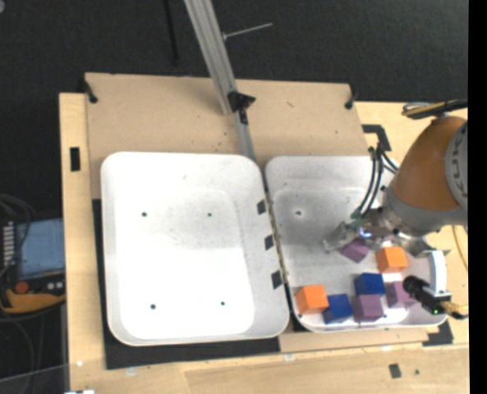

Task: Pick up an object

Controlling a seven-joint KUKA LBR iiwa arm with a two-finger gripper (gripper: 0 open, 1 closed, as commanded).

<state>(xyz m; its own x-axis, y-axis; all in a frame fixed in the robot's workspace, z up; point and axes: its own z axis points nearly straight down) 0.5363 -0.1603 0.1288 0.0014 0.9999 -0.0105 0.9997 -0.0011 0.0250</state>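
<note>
At the far left, off the bench, a blue box lies among dark cables on the floor. The bench itself is a pale brown board carrying two shallow white bins side by side. The left bin shows a bare white floor with a few small dark dots. A grey metal pole slants down from the top of the view and ends at the seam between the two bins.

The right bin holds a cluster of small blocks gathered in its near right part. Along the near wall, an orange block sits leftmost, with a blue block touching its right side, then a purple block just beside that. A second blue block lies just behind the purple one. Further right, a second orange block rests near the arm, and a pinkish-purple block lies close to the bin's right wall.

The end effector is low over the middle of the right bin, directly against a small purple block at its tip. Whether its fingers are spread or pressed together cannot be told from this view, nor whether that block sits between them. The grey arm with its orange band comes in from the right.
</note>
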